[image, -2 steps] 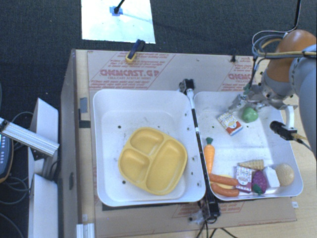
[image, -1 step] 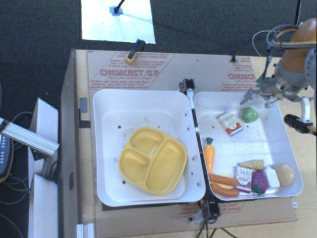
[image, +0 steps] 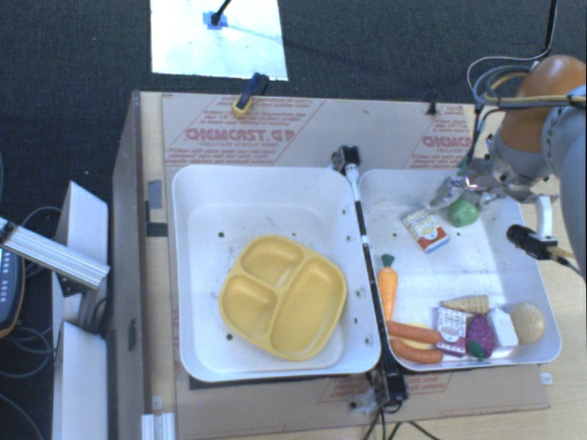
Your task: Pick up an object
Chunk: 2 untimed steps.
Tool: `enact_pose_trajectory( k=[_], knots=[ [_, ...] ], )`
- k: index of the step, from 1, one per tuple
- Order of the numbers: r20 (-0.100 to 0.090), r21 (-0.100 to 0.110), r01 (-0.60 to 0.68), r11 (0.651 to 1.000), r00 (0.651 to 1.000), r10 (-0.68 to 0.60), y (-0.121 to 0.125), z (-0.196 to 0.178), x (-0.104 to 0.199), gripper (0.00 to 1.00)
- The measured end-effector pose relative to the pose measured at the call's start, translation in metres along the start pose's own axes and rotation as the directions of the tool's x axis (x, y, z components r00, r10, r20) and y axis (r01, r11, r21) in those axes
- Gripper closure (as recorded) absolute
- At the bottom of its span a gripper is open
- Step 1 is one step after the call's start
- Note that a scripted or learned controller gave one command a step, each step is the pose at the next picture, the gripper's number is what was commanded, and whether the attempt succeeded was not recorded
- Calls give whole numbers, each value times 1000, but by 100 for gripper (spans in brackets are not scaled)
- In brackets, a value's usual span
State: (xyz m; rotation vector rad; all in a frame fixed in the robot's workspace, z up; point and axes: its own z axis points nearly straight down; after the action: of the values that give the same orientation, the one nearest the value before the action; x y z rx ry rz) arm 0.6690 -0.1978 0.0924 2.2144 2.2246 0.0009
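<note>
My gripper [image: 465, 191] hangs low over the far part of the right bin [image: 477, 255], below the grey wrist and its orange band. A small green round object [image: 464, 213] sits right under its tip, touching or nearly touching it; I cannot tell whether it is gripped. Just left of it lies a small white and orange carton [image: 426, 229]. A carrot [image: 388, 287] lies along the bin's left wall. Along the near wall are two orange sausages [image: 415, 341], a printed packet [image: 449, 328], a waffle wedge [image: 466, 304], a purple grape bunch [image: 479, 335], a white block [image: 503, 326] and a beige ball [image: 526, 322].
The left bin [image: 206, 246] holds a yellow divided plate [image: 284, 296]. A black clip rail [image: 362, 236] runs between the bins. A black fitting [image: 527, 239] juts over the right bin's right rim. The arm's cables [image: 491, 76] loop at the upper right.
</note>
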Motion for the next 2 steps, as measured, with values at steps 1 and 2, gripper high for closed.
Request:
enact_pose_trajectory(
  k=[1,2],
  knots=[
    [-1,2,-3,1000,1000,4,-87,8,-9,0],
    [-3,1,-2,1000,1000,2,1,6,-7,0]
  ],
)
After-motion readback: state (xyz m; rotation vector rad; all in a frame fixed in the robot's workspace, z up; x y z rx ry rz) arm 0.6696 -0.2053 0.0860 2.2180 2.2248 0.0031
